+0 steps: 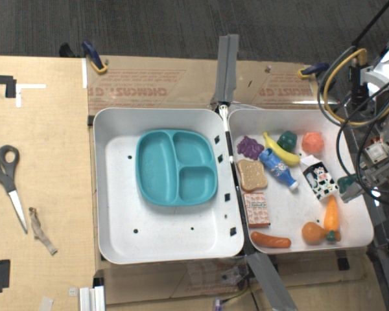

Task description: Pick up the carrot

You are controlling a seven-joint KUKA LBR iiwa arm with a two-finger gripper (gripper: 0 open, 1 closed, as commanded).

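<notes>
The carrot (331, 216) lies tip-up in the right bin (292, 222), just below and left of the jaws (347, 188), beside an orange (312, 232). The jaws hang over the bin's right wall amid cables; whether they are released or clenched I cannot tell. Probably they are lining up a descent.

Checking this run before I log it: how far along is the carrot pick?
Done: nothing visible. The carrot lies in the right bin, near corner, beside an orange. In hand: the arm is at the bin's right rim, nothing seen held. Left: grasp and lift.
</notes>
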